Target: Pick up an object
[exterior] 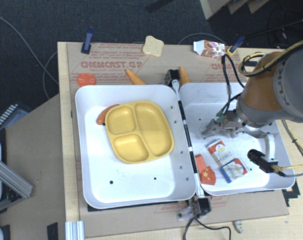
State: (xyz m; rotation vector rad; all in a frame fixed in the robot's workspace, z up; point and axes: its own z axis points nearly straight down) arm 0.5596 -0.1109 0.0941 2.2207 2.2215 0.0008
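Reaching: the arm [271, 91] comes in from the right over the right bin [201, 96], its orange band above the wrist, with the gripper [211, 129] low near the bin's middle.
Fingers: the metal tips point left toward the bin's centre, but the slant of the view does not show whether they are apart or closed; it cannot be told. Nothing shows between them.
Candidate objects: a small white-and-red packet [219, 150] lies just below the gripper; a blue-edged packet [234, 169] lies beside it, lower right; a red packet [205, 175] sits at the bin's lower left corner.
Nearest thing: the white-and-red packet looks closest to the tips, near but apart from them.
Left bin: the left bin [91, 149] holds a yellow divided plate [139, 131], with an orange-red piece [102, 115] tucked against its upper left edge.
Outside the bins: a pale bread-shaped toy [153, 45], a crumpled wrapper [209, 48] and an orange carrot-like piece [134, 77] rest on the cardboard [111, 59] behind.
Progress: judged early. The arm is over the right bin, yet every object lies flat on a bin floor and none is lifted.
Left to do: settle over one packet, close on it, and raise it clear of the bin.
Risk: the packets are thin and flat, so a pinch may well slip off.
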